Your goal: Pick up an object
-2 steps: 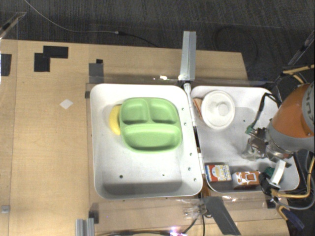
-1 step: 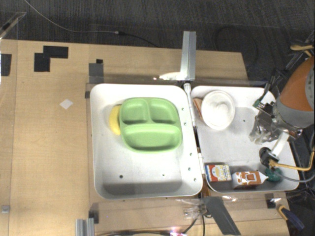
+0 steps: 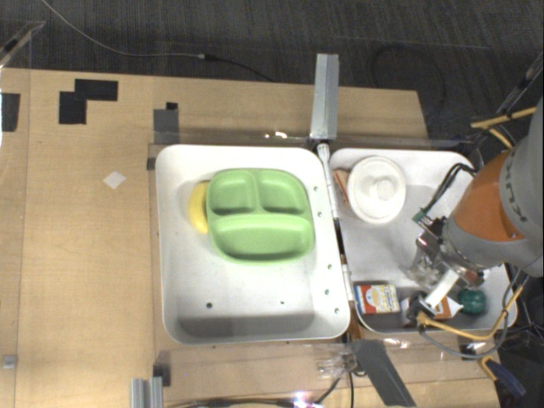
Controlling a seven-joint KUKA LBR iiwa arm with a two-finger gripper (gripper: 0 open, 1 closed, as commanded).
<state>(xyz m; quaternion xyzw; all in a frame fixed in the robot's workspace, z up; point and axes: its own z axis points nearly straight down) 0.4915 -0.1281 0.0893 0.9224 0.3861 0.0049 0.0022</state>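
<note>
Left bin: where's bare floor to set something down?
Left bin: bare below the green plate, down to the near wall. Right bin is crowded: white cup, box, teal thing, arm.

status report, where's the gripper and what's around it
Gripper low in right bin, grasp unconfirmed. Small box and teal ball beside it, white round tub further back. Green tray in left bin, out of the way.

Two bins (image 3: 238,300) (image 3: 384,246); one each of green tray (image 3: 259,213), yellow piece (image 3: 197,209), white cup (image 3: 376,188), box (image 3: 376,298), teal ball (image 3: 473,301).
</note>
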